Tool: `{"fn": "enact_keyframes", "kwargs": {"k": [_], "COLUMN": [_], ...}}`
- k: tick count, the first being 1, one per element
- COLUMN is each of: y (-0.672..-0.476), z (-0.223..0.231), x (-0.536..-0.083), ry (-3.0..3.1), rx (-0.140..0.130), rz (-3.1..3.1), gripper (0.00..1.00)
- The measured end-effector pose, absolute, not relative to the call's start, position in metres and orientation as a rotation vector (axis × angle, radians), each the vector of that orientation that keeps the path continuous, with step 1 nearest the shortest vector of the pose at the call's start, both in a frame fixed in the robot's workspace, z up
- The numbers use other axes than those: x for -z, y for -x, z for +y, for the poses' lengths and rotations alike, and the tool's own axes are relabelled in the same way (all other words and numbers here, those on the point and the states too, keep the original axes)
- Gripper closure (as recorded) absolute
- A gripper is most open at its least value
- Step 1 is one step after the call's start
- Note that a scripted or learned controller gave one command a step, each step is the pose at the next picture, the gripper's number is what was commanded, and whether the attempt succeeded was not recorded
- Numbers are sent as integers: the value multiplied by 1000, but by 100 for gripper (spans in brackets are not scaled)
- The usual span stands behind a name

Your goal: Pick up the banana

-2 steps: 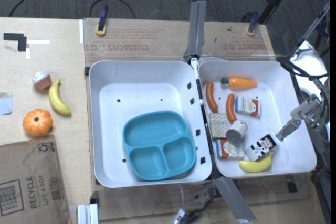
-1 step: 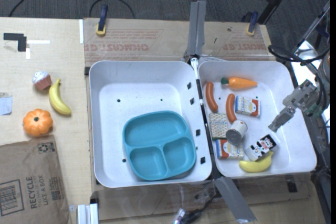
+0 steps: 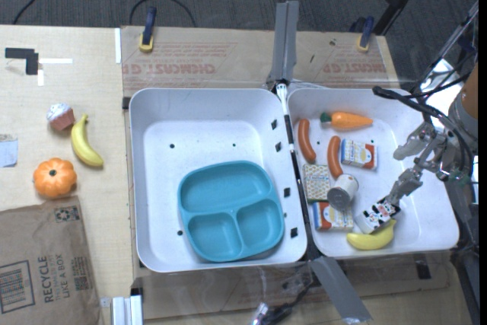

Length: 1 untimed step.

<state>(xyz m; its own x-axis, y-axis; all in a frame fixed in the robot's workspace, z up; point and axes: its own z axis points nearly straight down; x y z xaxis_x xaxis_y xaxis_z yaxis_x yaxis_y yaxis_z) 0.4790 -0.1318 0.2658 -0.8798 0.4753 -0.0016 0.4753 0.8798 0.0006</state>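
Looking down from the camera view: the banana [image 3: 371,238] is lying at the near edge of the right bin [image 3: 437,236], right beside a little black-and-white cow toy [image 3: 376,216]. The claw [image 3: 415,164] hangs over the right side of that bin with its fingers spread open, nothing between them. Same bin also has two sausages [image 3: 305,139], a carrot [image 3: 348,119], a tin can [image 3: 342,190] and some small cartons. The left bin [image 3: 152,164] holds a blue divided tray [image 3: 228,209]. Out on the tabletop [image 3: 46,95] at the left sit another banana [image 3: 84,142], a pumpkin [image 3: 55,177] and a cupcake [image 3: 60,116].
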Motion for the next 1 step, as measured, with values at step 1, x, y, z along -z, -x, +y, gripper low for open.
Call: {"fn": "enact_keyframes", "kwargs": {"k": [1], "y": [-478], "z": [-175], "x": [-167], "ry": [-835], "rx": [0], "rz": [3029], "gripper": [0]}}
